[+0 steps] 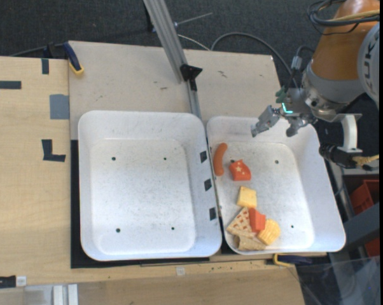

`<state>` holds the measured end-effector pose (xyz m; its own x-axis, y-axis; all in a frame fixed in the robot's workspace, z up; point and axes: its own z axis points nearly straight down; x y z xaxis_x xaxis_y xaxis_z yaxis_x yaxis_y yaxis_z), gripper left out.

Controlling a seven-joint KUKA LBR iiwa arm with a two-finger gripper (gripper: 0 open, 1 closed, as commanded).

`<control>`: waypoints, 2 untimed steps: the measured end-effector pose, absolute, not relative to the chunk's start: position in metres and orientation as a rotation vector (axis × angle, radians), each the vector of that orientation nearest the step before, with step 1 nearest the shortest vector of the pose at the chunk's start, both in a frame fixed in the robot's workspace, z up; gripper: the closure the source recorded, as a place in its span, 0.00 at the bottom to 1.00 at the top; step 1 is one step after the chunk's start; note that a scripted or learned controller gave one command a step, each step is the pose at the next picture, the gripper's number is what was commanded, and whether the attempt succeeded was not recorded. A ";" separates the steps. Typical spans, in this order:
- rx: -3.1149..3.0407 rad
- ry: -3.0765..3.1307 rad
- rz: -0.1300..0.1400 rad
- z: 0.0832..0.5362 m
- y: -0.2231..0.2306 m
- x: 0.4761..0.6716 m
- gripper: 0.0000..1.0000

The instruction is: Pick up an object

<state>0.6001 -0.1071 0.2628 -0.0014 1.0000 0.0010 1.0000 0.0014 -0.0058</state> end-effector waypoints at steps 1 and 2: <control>-2.218 -2.223 0.002 0.265 -0.107 0.601 0.00; -2.217 -2.218 0.009 0.204 -0.112 0.594 0.00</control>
